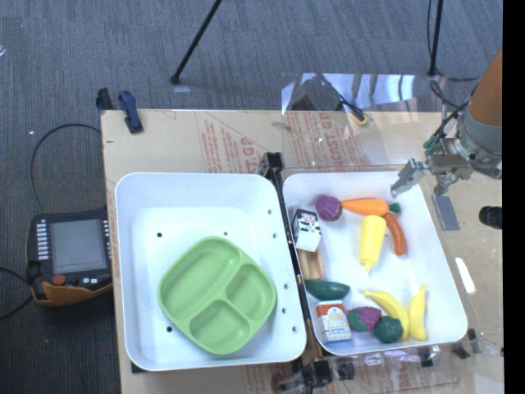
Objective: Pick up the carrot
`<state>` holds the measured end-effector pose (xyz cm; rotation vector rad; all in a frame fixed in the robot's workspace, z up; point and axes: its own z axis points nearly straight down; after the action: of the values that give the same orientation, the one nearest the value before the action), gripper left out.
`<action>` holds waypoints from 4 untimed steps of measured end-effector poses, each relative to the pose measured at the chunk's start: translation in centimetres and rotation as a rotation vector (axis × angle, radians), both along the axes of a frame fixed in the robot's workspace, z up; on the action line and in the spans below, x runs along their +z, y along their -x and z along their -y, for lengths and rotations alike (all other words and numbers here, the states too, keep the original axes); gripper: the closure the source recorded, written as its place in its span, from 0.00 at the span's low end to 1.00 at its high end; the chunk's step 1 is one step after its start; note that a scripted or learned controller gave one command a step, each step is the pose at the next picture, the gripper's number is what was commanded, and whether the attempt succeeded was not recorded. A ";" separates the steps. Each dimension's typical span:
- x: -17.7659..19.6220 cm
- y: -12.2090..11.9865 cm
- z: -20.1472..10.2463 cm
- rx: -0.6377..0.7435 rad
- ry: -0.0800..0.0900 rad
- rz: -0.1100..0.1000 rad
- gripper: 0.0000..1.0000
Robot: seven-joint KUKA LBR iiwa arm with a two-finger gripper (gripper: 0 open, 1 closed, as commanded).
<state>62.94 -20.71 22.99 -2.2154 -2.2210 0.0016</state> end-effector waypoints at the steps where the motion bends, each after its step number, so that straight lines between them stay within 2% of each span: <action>1: -14.3 -1.5 -4.8 -0.239 0.000 -0.002 0.00; 2: -13.3 -1.5 -4.9 -0.234 0.001 -0.006 1.00; 3: -13.4 -1.5 -4.9 -0.233 0.001 -0.007 0.00; 4: -13.5 -2.0 -1.7 -0.512 -0.022 -0.005 0.00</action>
<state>64.94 -19.01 9.45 -2.6892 -1.5777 -0.0182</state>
